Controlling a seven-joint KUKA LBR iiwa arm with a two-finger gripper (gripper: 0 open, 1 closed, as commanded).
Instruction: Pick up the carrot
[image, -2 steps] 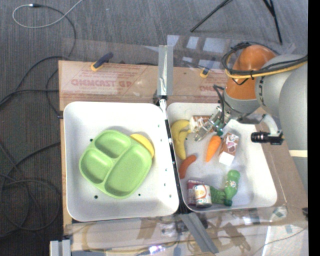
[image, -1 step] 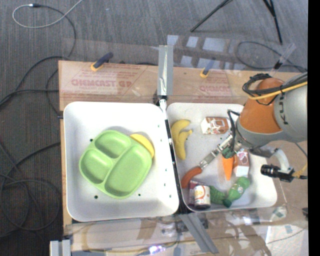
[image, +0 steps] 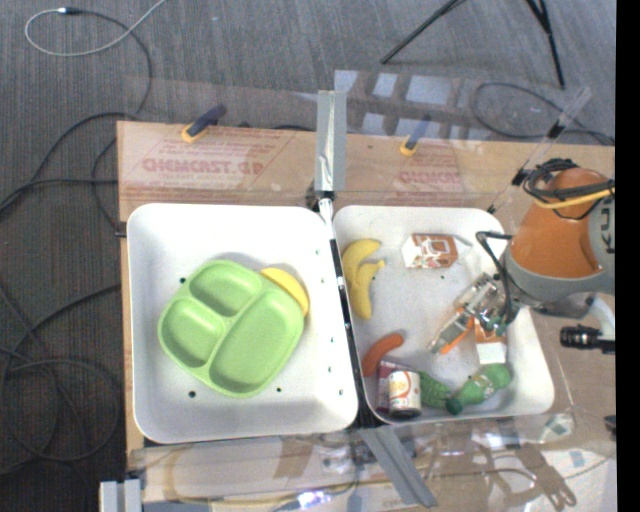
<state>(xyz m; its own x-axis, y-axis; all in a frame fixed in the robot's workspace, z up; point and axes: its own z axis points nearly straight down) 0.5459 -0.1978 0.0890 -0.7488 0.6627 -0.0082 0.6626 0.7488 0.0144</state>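
The carrot (image: 452, 339) is a thin orange piece lying at a slant in the right part of the right bin (image: 420, 216). My gripper (image: 470, 312) is low over the carrot's upper right end, reaching in from the right under the orange wrist band. Its metal parts cover that end of the carrot. I cannot make out whether the carrot is touched or gripped.
The right bin also holds two bananas (image: 362, 272), a brown-and-white packet (image: 433, 250), a red sausage-shaped piece (image: 382, 350), a can (image: 401, 392) and a green bottle (image: 472, 387) along the front wall. The left bin (image: 200, 225) holds a green divided plate (image: 235, 325) with a yellow piece (image: 288, 288).
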